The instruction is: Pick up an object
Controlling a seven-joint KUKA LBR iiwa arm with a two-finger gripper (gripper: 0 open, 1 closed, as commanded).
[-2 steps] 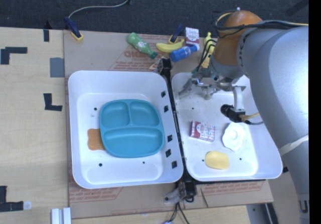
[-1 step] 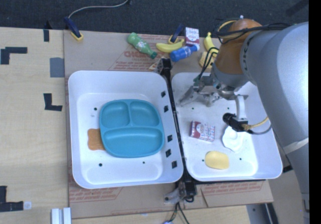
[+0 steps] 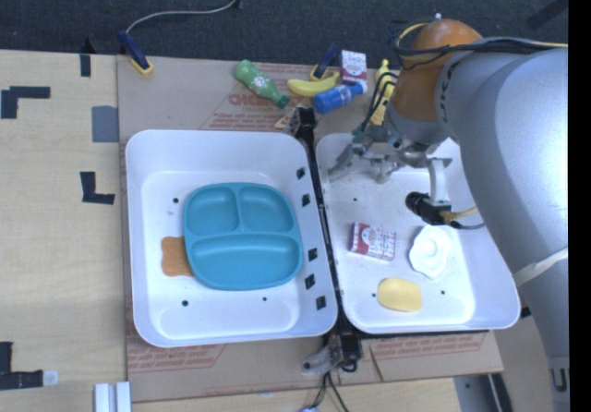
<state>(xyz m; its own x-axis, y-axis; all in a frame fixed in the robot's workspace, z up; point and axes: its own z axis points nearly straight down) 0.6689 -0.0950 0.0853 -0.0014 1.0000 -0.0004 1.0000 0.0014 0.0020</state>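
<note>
the gripper (image 3: 380,159) is low in the right bin (image 3: 480,304); i cannot tell its grip. two white bins sit on a brown bench (image 3: 55,244). the right bin has one red box (image 3: 372,241), one white thing (image 3: 430,251) and one yellow thing (image 3: 400,295). the left bin (image 3: 152,309) has one blue plate (image 3: 243,236).

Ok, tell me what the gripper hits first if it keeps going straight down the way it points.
Likely the bare floor of the right bin. The gripper sits over the bin's upper left part, clear of the red packet, though depth is hard to judge from this slant.
</note>
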